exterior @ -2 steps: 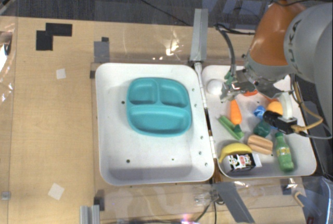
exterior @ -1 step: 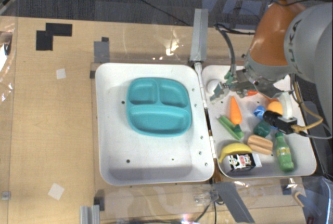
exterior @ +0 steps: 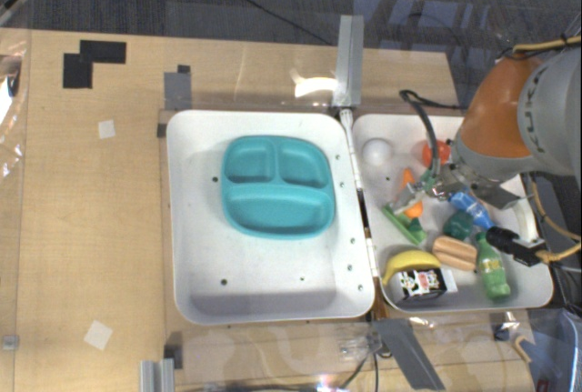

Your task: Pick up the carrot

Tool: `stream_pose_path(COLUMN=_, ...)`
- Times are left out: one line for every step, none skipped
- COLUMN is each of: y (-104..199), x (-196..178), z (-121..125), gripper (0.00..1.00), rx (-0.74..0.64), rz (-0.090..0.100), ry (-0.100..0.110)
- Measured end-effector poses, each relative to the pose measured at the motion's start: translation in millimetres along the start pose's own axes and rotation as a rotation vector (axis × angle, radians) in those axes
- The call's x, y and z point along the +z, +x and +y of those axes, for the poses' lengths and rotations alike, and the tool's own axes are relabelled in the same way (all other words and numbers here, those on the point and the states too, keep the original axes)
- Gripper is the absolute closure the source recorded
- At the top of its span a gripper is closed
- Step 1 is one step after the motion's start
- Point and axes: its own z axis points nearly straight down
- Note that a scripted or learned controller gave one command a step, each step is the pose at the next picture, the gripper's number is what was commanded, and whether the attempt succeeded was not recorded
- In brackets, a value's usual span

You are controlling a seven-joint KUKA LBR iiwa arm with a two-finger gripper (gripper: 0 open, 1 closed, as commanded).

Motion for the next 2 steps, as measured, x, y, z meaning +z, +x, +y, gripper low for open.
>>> stream_pose_path(y=2.5, x=-15.1, z=6.1, gripper=1.00, rx=-0.010, rz=-0.003, ry=-0.014)
stream_pose_path(y=49.5, x=-84.6, z=20.3, gripper=1.00, rx=0.316, rz=0.001, ry=-0.012)
